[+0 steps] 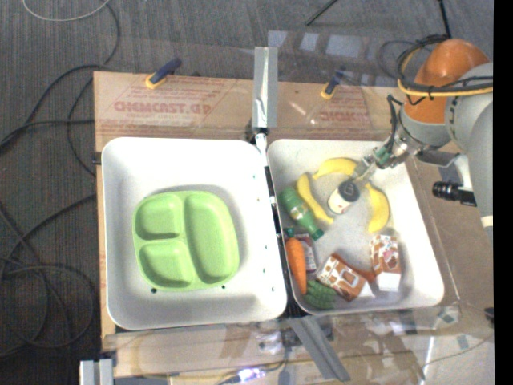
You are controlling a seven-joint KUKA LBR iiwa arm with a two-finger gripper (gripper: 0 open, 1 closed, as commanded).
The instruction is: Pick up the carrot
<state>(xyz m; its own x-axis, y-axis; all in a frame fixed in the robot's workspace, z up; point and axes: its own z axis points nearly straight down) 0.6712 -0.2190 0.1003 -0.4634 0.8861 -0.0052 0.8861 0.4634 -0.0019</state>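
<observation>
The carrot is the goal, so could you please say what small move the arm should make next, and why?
Probably shift the gripper toward the bin's lower-left corner: it hovers over the bananas, while the carrot lies against the right bin's left wall.

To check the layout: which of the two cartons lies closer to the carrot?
The brown carton, lying just right of the carrot; the red-and-white carton is farther right.

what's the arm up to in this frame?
The grey KUKA arm reaches in from the right, its gripper low over the yellow bananas in the right white bin. The orange carrot lies untouched by that bin's left wall. The left white bin holds a green divided plate.
</observation>
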